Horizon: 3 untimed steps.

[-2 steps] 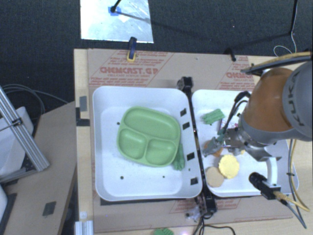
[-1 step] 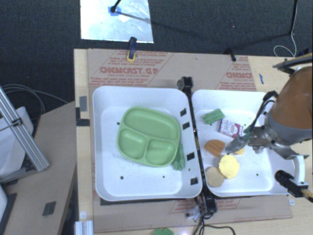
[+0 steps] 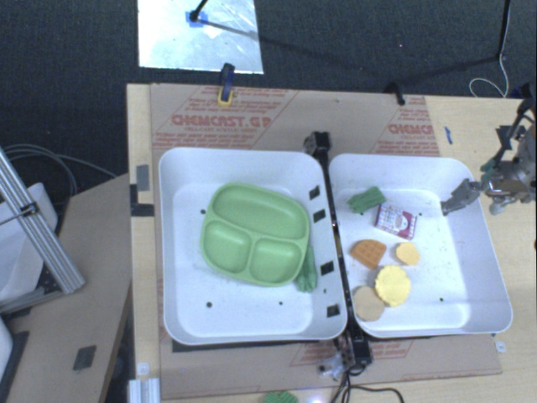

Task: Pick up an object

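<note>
Fingers (image 3: 460,196) of the grey robot arm (image 3: 512,175) reach in from the right edge of the frame and sit over the upper right rim of the right bin (image 3: 482,263); whether they are open or closed cannot be told, and nothing is seen between them. Objects lie below and to the left of the fingers, all apart from them: a red-and-white packet (image 3: 395,221) nearest, a green piece (image 3: 367,199) at the upper left of this bin, an orange piece (image 3: 368,253), a small yellow round (image 3: 408,253), a larger yellow piece (image 3: 393,285), and a tan round (image 3: 367,303) touching the larger yellow piece near the bin's lower left corner. At frame centre-left, the left bin (image 3: 180,225) holds a green divided tray (image 3: 254,234), with a green cloth-like item (image 3: 307,273) at its lower right edge. Both bins rest side by side on a tabletop (image 3: 143,133) covered with printed cardboard (image 3: 277,116).
</note>
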Tool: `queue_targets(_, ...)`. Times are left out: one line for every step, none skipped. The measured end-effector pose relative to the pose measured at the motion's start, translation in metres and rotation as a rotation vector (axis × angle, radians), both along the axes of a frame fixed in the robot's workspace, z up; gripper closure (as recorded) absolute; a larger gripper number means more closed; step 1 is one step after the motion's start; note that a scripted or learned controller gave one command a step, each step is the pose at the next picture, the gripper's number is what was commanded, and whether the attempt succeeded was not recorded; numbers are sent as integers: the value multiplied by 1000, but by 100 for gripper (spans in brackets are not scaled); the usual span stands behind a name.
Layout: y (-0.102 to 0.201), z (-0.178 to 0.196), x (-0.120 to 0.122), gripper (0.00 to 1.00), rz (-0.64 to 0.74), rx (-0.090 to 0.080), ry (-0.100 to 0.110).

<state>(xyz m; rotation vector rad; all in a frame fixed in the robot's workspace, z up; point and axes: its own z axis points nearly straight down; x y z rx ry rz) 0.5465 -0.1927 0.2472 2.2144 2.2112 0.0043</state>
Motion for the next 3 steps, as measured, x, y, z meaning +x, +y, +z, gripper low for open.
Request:
queue_targets(77,-40,-42,0,9,10,14)
queue_targets(108,-122,-61,0,4,9,14)
queue_targets(101,-164,-9,0,6,6,6)
